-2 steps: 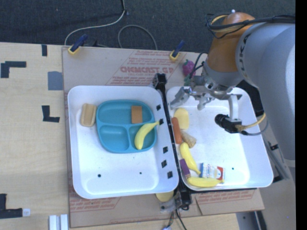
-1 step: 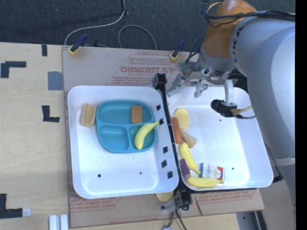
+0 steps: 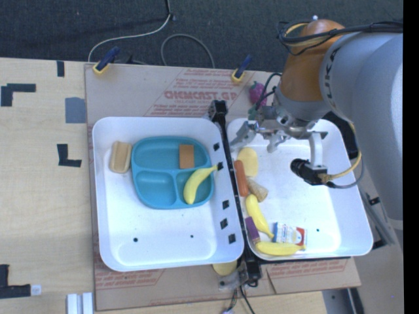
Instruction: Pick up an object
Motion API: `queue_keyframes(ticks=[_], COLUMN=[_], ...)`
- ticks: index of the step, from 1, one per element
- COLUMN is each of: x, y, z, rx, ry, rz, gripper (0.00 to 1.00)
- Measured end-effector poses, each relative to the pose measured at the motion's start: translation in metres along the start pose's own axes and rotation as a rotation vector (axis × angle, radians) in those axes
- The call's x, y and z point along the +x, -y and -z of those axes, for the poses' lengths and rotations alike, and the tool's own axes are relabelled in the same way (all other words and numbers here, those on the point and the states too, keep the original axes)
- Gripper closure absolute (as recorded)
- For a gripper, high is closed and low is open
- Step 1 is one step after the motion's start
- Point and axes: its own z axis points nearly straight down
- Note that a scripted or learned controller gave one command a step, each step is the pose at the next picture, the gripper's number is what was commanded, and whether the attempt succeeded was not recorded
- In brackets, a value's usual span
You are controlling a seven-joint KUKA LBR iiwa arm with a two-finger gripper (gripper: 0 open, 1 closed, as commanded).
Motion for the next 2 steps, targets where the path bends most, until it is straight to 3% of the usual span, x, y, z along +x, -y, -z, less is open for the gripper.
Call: queue_keyframes(ticks=[1, 2], x=[-0.008, 0.011], y=[-0.033, 0.014], z=[0.000, 0.000], rx=[-0.006, 0.000], ry=[0.000, 0.000], rz=[0.003, 0.001], gripper=[0.00, 0.00])
